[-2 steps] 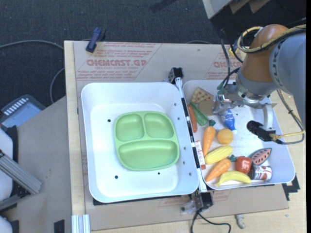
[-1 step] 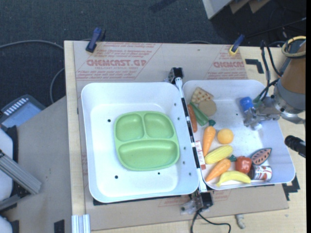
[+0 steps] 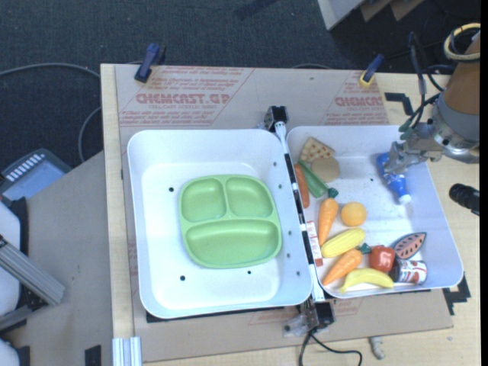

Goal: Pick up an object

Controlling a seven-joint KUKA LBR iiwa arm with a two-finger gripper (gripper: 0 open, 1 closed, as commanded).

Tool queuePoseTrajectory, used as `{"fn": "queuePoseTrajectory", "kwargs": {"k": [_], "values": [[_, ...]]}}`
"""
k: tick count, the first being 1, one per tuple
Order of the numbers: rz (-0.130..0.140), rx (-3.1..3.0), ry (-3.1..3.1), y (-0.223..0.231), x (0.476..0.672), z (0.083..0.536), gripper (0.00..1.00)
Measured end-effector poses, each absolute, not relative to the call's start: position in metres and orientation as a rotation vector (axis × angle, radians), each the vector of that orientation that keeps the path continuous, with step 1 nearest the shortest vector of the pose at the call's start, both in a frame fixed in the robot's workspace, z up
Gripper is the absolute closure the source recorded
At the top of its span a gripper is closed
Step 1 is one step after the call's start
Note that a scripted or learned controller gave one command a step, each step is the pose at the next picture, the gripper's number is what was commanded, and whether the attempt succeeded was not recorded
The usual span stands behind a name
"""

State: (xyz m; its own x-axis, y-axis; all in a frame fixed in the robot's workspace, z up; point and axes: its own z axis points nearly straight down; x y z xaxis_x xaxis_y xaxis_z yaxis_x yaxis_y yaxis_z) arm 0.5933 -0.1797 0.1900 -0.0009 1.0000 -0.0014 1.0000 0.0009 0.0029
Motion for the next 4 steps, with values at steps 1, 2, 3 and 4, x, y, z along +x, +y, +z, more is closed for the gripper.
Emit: {"fn": "queuePoseTrajectory", "kwargs": {"k": [1, 2, 3, 4], "values": [[0.001, 2.218, 2.222, -0.173, 0.664, 0.163, 1.00], [0.002, 2.218, 2.218, -0.212, 0.667, 0.203, 1.00], [0.002, 2.217, 2.219, -0.206, 0.667, 0.246, 1.00], [0.000, 2.221, 2.224, -0.177, 0.667, 0.214, 1.00]]}}
